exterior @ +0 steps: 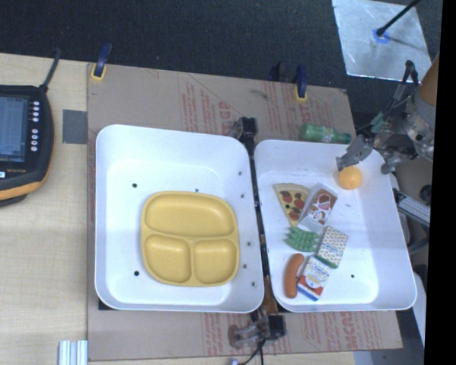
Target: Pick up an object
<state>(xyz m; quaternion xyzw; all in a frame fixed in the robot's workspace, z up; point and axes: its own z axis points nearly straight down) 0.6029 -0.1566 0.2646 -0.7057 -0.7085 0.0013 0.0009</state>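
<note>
My gripper [372, 159] hangs over the far right corner of the right bin [392, 247], open, with nothing between its fingers. An orange ball [350, 177] lies just below its left finger, apart from it. Further into that bin lie a pizza slice [290, 200], a red and white packet [320, 206], a green leafy piece [300, 239], a green patterned box [332, 247], a hot dog [292, 274] and a small red, white and blue carton [313, 280].
The left bin [116, 210] holds a yellow divided tray [188, 238]. A green bottle [326, 133] lies on the cardboard behind the right bin. A teach pendant [13, 140] rests on the bench at far left. Clamps [248, 129] sit between the bins.
</note>
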